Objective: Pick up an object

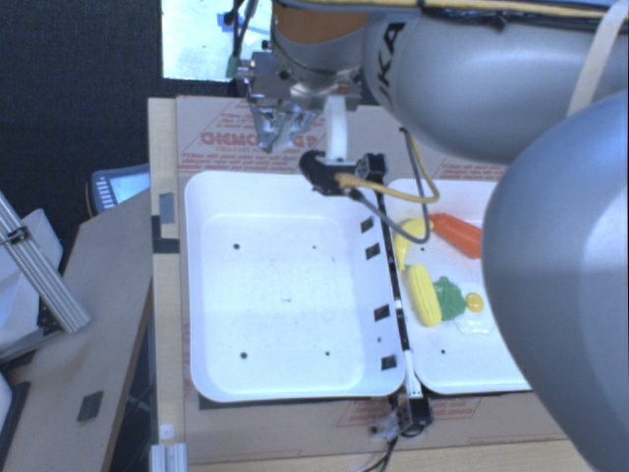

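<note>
Grey metal, my own arm [511,77], takes up most of the upper right, with the orange band [319,13] showing just above the wrist. Beneath it the tabletop [108,293] carries a sheet of brown cardboard printed in red [221,136], and on that the two shallow white bins sit side by side, touching along a middle seam.

Next in size, the left bin [275,293] has a bare white floor with a few dark dots on it. Part of the right bin [462,362] is hidden behind my elbow; what shows of it holds all the things to pick.

My jaws [278,131] hang over the cardboard just beyond the far rim of the left bin, well apart from the objects. They look close together with nothing between them, though the view is blurred there. A yellow cable [393,193] loops from the wrist down toward the seam.

In the right bin, an orange carrot [458,232] lies near the far side, tilted. A yellow ear of corn [424,294] lies near the seam, touching a green leafy piece [451,298] on its right. Another yellow piece [414,229] sits just beside the carrot's tip, and a small yellow ball [475,303] rests at the green piece's other edge.
</note>
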`<state>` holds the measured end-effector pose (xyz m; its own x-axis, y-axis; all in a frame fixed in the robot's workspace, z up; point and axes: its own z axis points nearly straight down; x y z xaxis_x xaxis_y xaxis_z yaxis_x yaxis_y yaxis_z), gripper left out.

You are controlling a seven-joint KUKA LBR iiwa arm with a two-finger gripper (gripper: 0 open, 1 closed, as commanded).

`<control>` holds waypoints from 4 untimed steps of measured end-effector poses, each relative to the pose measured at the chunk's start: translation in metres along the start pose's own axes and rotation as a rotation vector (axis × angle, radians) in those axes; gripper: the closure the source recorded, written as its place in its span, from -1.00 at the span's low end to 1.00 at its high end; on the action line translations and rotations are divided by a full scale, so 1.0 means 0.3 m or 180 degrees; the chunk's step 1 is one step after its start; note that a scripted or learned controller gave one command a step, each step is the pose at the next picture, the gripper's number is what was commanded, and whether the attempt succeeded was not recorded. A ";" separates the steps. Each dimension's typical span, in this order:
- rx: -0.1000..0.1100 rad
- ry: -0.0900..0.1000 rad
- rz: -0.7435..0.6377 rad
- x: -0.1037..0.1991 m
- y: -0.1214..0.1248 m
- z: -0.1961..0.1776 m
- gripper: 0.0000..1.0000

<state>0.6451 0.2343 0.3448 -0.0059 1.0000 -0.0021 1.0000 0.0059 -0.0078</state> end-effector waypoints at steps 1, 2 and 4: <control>-0.0052 0.0015 -0.0003 -0.001 0.080 -0.219 1.00; -0.0008 0.0001 0.0016 -0.002 0.036 0.030 1.00; -0.0037 0.0014 0.0008 0.000 0.041 -0.023 1.00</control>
<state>0.6574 0.2344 0.3517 -0.0034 1.0000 0.0024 1.0000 0.0034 0.0040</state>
